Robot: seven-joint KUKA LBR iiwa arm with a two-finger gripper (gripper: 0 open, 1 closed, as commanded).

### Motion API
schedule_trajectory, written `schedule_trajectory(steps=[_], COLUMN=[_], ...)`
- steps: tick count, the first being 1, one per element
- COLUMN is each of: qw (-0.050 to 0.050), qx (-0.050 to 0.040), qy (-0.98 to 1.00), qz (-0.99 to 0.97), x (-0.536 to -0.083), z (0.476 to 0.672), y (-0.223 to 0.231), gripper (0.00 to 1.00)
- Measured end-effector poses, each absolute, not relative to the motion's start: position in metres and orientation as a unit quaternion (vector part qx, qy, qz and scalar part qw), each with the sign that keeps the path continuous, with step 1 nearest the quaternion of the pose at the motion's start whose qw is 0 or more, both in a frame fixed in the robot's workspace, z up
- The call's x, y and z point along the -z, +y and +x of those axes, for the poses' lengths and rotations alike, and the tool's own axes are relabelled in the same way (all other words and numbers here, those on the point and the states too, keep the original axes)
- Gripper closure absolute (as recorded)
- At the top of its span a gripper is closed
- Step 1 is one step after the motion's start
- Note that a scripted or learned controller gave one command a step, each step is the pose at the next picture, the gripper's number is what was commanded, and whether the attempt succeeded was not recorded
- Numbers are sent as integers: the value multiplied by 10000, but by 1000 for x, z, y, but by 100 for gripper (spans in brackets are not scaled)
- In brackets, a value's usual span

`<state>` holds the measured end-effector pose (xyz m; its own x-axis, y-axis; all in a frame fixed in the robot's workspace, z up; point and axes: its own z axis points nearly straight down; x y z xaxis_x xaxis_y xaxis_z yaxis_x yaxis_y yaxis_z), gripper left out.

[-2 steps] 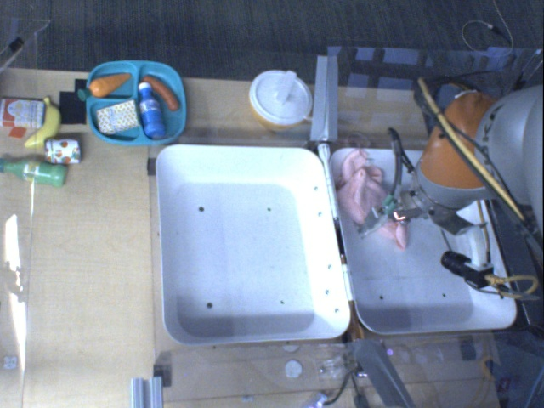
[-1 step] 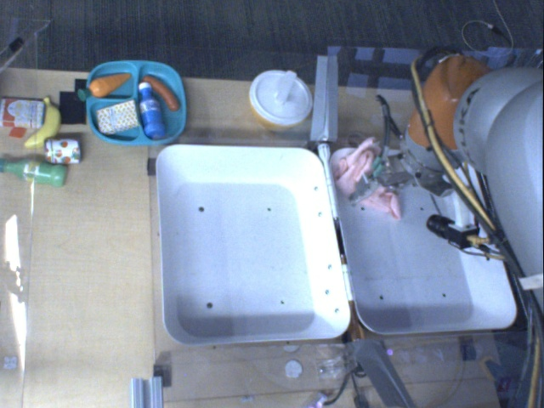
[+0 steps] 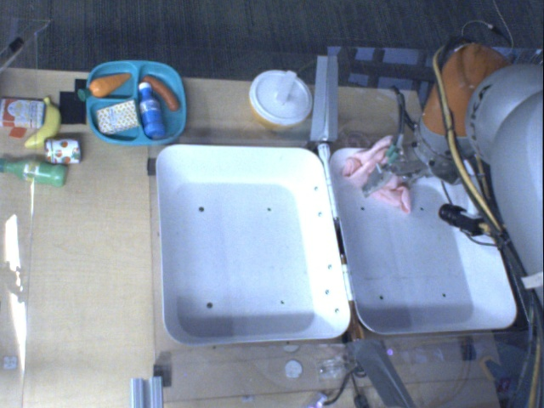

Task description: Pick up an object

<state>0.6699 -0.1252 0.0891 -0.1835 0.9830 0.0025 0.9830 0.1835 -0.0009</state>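
A soft pink object [image 3: 367,163] lies crumpled in the far left corner of the right bin [image 3: 425,296], with part of it trailing down towards the bin's middle. My gripper [image 3: 384,175] reaches in from the right and sits low over this pink object, in the midst of its folds. The gripper's dark tip overlaps the pink material, and I cannot make out whether any of it is held. The grey arm with its orange band [image 3: 463,83] rises at the right edge.
The left bin [image 3: 242,245] sits beside the right one, with a metal divider between them. On the bench beyond stand a white lidded cup [image 3: 280,98] and a blue divided plate [image 3: 136,102] of toy food. A banana [image 3: 44,124], a small can and a green bottle lie at far left.
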Motion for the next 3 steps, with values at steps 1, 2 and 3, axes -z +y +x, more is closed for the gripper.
schedule_trajectory(steps=[1,2,3], qw=[-55,-105,-27], qx=[19,33,17], qy=[-8231,-8242,-8202], qz=[-5679,-5662,-5721], x=[-89,-102,-183], z=[646,649,670], y=[-175,-174,-107], gripper=[0,100,100])
